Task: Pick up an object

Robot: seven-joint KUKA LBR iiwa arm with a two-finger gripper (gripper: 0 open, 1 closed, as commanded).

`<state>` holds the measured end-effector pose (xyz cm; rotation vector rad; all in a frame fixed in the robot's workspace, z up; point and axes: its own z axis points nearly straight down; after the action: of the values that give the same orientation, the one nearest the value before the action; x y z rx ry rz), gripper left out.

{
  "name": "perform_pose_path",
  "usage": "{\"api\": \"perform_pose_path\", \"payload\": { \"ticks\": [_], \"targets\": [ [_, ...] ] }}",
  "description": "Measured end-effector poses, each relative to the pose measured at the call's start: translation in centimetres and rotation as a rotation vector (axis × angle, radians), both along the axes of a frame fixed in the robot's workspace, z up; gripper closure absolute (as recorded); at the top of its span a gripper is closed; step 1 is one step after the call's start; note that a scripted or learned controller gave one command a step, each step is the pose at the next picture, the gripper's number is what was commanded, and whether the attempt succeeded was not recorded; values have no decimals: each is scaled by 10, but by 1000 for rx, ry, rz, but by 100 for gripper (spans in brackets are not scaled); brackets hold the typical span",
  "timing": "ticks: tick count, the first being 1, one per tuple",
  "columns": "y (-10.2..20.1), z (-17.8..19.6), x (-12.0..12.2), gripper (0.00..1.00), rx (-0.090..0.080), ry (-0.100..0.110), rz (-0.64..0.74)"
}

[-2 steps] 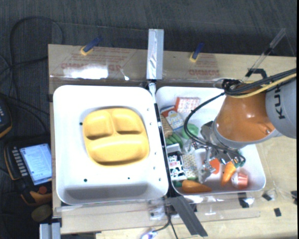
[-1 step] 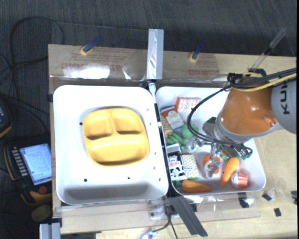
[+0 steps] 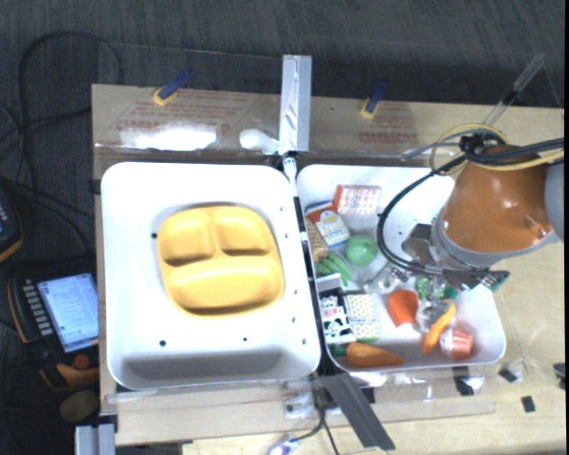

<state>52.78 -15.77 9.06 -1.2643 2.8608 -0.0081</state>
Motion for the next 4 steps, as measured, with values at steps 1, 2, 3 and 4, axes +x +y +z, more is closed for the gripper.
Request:
{"api": "perform_pose_path", "payload": {
  "ticks": [1,2,3,4],
  "targets": [
    [-7,1,-28,0,-1,-9,-45],
    [10,0,-14,0,-3,3,-88],
    [11,11,-12,100,-2,-3,-89],
    [11,10,-12,0,-2,-2,-89]
  ]
}}
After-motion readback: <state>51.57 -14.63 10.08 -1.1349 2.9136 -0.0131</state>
